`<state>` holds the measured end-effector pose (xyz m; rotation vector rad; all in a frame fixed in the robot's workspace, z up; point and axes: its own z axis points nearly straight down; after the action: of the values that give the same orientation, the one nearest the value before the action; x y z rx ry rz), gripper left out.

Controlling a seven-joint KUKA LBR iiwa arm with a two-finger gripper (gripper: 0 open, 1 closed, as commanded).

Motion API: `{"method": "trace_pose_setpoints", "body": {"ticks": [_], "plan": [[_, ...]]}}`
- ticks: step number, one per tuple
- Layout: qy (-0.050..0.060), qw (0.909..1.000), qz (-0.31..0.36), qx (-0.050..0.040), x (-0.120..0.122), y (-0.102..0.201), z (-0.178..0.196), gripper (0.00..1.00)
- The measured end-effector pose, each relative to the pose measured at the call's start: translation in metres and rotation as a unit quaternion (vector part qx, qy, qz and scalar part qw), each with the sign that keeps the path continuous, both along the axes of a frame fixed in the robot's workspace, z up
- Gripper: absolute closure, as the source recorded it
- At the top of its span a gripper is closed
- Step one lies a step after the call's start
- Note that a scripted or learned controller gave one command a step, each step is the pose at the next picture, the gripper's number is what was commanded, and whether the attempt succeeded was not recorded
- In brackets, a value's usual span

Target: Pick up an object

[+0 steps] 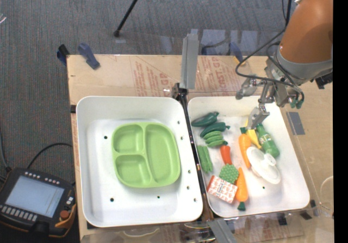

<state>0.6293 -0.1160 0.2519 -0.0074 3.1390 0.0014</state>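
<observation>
Arm: grey, orange band above the wrist, reaching in from the right over the far right corner of the right bin (296, 179).
Gripper (260, 115): low over the far right part of the right bin, tips just above the yellow piece (251, 137) and the green bottle (268, 143).
Grip state: cannot tell; nothing seen held.
Right bin contents: dark green pods (205, 119) and green beans (215, 135) at far left; long green bean (204, 158) on the left wall; small carrot (225, 154); orange carrot (244, 150); white lidded dish (263, 164) at right; green bumpy ball (229, 173); red-and-white box (222, 189) at near left; another carrot (241, 188) beside it.
Left bin (89, 144): holds a green divided plate (145, 154), lying flat near the middle.
Off bench: tablet pendant (36, 199) on the floor, near left.
</observation>
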Motion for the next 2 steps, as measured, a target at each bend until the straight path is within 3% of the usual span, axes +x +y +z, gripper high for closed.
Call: {"method": "trace_pose_setpoints", "body": {"ticks": [1, 2], "plan": [[0.002, 0.9996, -0.028, 0.0002, -0.06, -0.011, -0.166, 0.0], [0.002, 0.9916, -0.129, 0.0003, -0.137, 0.017, -0.165, 0.0]]}}
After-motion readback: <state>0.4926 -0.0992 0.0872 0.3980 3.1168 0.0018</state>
